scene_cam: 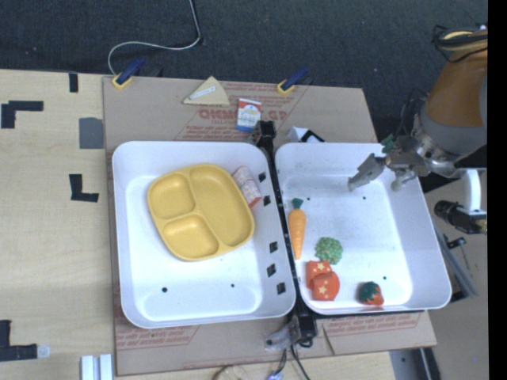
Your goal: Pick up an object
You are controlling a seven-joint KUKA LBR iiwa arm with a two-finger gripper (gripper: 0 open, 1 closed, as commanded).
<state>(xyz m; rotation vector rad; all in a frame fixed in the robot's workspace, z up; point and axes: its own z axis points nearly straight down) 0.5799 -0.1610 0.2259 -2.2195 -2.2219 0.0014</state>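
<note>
In the right bin (400, 228) lie a carrot (297, 229), a green broccoli floret (329, 249), a red tomato-like piece (322, 281) and a small red and green item (369, 293). My gripper (382, 172) hangs over the bin's upper right part, well away from these objects, its two fingers spread apart and open with nothing between them. The grey arm with its orange band (458, 93) enters from the right.
The left bin (135, 236) holds a yellow divided plate (199, 210) and a small wrapped packet (248, 185) beside it. A small red and white box (249, 115) and a triangular wedge (207, 92) lie on the cardboard behind the bins.
</note>
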